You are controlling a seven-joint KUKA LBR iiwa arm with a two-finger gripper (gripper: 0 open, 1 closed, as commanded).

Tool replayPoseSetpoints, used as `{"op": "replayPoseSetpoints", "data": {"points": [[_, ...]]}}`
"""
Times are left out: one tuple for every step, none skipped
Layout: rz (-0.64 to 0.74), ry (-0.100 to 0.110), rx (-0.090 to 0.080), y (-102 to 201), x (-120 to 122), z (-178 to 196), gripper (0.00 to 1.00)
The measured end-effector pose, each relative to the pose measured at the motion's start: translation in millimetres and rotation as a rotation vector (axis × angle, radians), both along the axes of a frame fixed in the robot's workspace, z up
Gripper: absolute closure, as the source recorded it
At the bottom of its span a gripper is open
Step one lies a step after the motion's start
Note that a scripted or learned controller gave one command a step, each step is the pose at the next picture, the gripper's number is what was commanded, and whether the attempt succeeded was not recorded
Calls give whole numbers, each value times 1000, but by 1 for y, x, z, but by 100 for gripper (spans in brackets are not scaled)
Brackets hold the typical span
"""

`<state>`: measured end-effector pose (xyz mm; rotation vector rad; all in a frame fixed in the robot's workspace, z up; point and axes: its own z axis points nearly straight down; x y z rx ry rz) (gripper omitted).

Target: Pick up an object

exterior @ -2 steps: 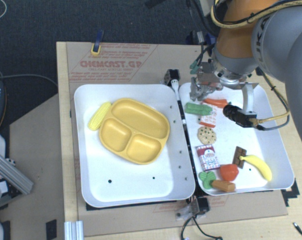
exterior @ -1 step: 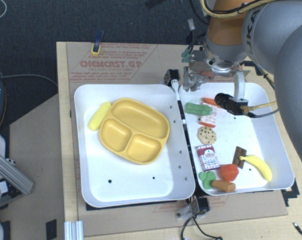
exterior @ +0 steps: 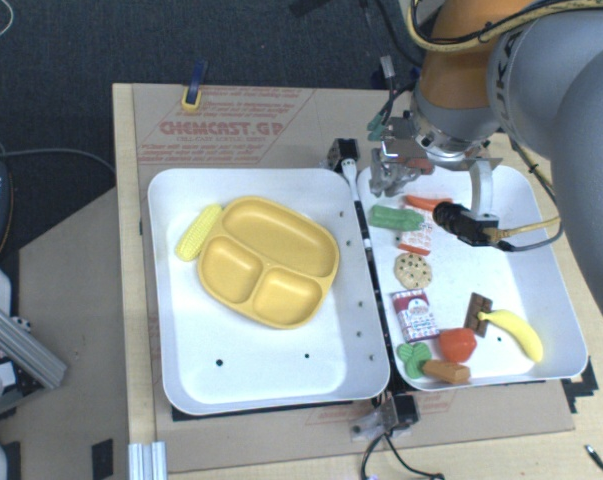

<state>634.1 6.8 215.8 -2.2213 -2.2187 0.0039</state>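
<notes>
You are looking down on two white bins side by side. The left bin [exterior: 181,348] holds a yellow divided tray [exterior: 268,261] with a corn cob [exterior: 198,231] touching its upper left edge. The arm reaches in from the right; its gripper [exterior: 389,180] hangs over the far end of the right bin [exterior: 551,298], just above a green pickle [exterior: 395,218]. Nearby lie a carrot [exterior: 424,203], a cookie [exterior: 413,269], a red carton [exterior: 416,316], a tomato [exterior: 458,344], a sausage [exterior: 446,371] and a banana [exterior: 516,332].
</notes>
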Motion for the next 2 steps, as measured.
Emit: {"op": "replayPoseSetpoints", "data": {"points": [[2, -5, -1, 0, 5, -1, 100], [1, -3, -1, -1, 3, 0, 100]]}}
